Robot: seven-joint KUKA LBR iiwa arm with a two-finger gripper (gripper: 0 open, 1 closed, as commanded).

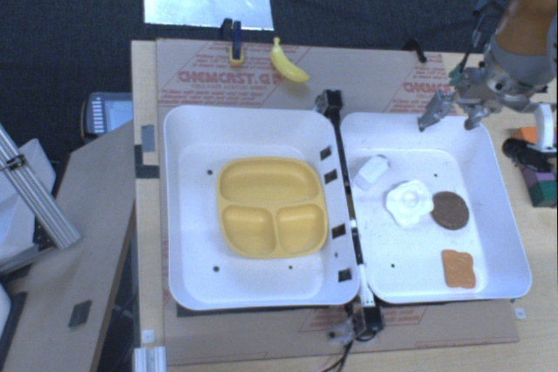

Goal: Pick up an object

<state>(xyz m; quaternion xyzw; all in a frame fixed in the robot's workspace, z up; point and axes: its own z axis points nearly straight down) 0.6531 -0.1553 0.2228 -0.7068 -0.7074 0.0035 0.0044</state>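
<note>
My gripper [453,117] hangs over the far right corner of the right bin [497,179], its two fingers spread apart and open with nothing between them. Below it in that bin lie a small white block [370,171], a white fried egg [409,203], a round brown patty [451,210] and an orange-brown toast piece [459,268]. The egg and patty touch side by side. All lie well clear of the fingers.
The left bin [187,187] holds a yellow three-compartment tray [269,206]. A yellow banana [287,64] and a yellow-and-black clamp [234,43] lie on the cardboard behind the bins. A black divider [342,187] runs between the bins. Dark clutter sits at the right bench edge [532,161].
</note>
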